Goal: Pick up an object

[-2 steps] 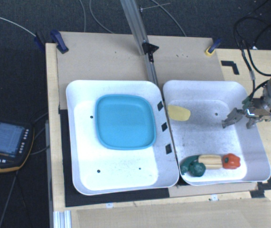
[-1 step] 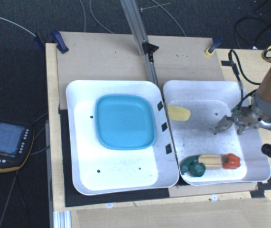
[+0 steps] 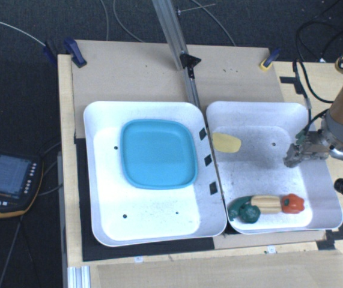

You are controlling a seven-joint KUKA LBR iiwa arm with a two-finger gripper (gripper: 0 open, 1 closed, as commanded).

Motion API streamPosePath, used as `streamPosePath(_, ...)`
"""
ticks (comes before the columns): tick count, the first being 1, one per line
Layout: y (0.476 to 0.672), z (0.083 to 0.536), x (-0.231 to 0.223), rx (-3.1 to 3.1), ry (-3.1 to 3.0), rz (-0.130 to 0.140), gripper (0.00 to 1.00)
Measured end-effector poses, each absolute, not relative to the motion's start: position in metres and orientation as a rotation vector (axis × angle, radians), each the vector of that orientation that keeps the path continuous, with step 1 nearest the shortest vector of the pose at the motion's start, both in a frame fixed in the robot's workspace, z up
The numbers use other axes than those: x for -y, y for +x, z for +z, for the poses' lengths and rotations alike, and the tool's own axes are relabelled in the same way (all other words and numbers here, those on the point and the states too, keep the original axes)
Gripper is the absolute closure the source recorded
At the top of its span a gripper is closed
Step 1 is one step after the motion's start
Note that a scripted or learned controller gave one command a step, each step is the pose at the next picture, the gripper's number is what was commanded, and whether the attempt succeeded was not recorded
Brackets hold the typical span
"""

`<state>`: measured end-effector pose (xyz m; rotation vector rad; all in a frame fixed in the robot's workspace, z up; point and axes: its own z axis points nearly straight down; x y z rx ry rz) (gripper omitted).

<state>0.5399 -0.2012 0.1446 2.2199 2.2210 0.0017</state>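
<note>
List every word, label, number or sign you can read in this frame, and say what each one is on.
No text can be read anywhere in this frame.
Handheld control pendant on the floor at the left: its lit screen shows content, but it is too small and blurred to read.
Black marks along the edge between the two bins: plain patches, no letters visible.
Blue tray, both white bins and the items in the right bin: no labels or printing visible.
</note>
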Motion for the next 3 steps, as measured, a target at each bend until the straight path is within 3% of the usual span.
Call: streamPosePath(3,0.546,0.281,0.207,-2.22,2.219,0.003,1.0)
